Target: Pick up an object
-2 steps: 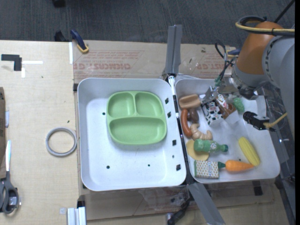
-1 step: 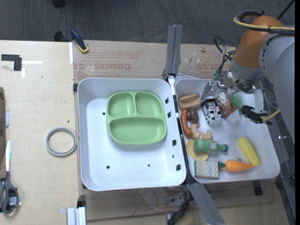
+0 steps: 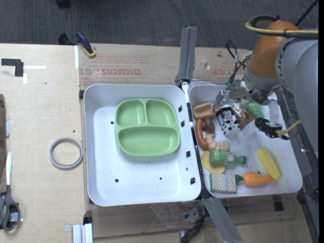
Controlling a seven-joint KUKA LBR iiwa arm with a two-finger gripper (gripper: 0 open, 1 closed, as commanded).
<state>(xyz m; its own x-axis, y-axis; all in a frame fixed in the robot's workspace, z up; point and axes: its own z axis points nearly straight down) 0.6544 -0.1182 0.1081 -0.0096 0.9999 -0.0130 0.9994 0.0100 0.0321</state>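
1. Because the loose items are all lying in the right bin [image 3: 288, 184], the arm [image 3: 283, 59] is being reached in over that bin's far end, with the pincer [image 3: 229, 101] lowered among the clutter there; whether it is spread or pressed together cannot be told, and nothing is being seen clearly pinched.
2. A small black-and-white toy [image 3: 229, 120] and a brown piece [image 3: 201, 110] are being found just beside the pincer, judged the likeliest candidates for picking.
3. A sausage-shaped item [image 3: 201, 133], a green bottle [image 3: 228, 159], a yellow corn cob [image 3: 268, 162], a carrot [image 3: 257, 179] and a patterned block [image 3: 223, 183] are being kept nearer the front of the same bin, apart from the pincer.
4. A green divided plate [image 3: 148, 127] is being held flat in the left bin [image 3: 101, 181], presumably as a receiving place.
5. A tape ring [image 3: 66, 152] and scissors [image 3: 9, 209] are being left on the table [image 3: 40, 110], outside both bins.
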